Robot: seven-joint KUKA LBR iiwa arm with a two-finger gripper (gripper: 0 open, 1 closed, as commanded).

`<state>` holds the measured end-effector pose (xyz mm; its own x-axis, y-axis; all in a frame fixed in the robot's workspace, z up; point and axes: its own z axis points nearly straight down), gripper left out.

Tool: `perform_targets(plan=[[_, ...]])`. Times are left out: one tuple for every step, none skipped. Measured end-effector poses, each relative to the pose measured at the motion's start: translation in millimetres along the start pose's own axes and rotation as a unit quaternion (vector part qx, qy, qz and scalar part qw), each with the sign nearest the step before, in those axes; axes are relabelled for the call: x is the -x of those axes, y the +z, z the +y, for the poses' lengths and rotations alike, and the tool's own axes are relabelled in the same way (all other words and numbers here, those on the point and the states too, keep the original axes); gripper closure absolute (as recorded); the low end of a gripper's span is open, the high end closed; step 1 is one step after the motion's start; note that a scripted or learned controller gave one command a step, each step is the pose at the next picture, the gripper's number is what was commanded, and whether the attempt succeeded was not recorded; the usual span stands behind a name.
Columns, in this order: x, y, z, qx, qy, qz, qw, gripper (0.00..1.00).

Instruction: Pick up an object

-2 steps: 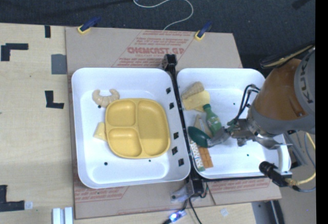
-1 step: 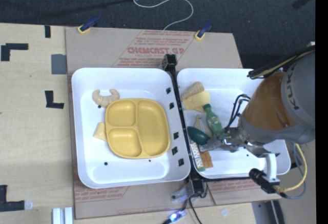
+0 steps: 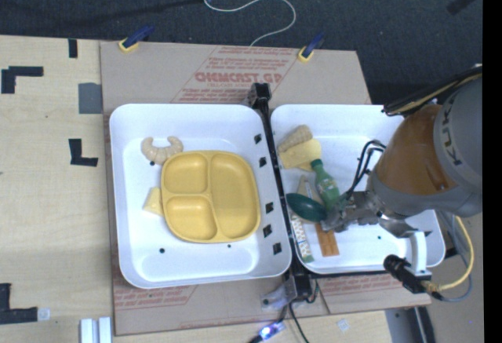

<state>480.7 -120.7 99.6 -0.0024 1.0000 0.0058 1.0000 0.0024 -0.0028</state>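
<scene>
**Hand down among the right-bin clutter**

I have the hand (image 3: 343, 216) low in the right bin (image 3: 353, 118), beside the green bottle (image 3: 325, 184) and dark green spoon (image 3: 304, 206). I cannot tell its finger state. Next I need a confirmed grip before lifting.

cardboard sheet (image 3: 235, 74) under bins | clips (image 3: 136, 38) at rear | white cable (image 3: 235, 4) behind

You see the grey arm (image 3: 463, 153) come in from the right, with its orange band (image 3: 412, 157) above the wrist, over the right bin (image 3: 353, 118). The gripper (image 3: 339, 217) sits low near that bin's front-left part, pointing left.
</scene>
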Motion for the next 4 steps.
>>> perform_targets(plan=[[-7, -43, 0, 0.002, 0.0, -0.003, 1.0, 1.0], [-5, -85, 1, 0.002, 0.001, -0.003, 1.0, 1.0], [-6, -126, 1, 0.002, 0.0, -0.003, 1.0, 1.0], [-46, -115, 37, 0.001, -0.002, -0.002, 1.0, 1.0]])
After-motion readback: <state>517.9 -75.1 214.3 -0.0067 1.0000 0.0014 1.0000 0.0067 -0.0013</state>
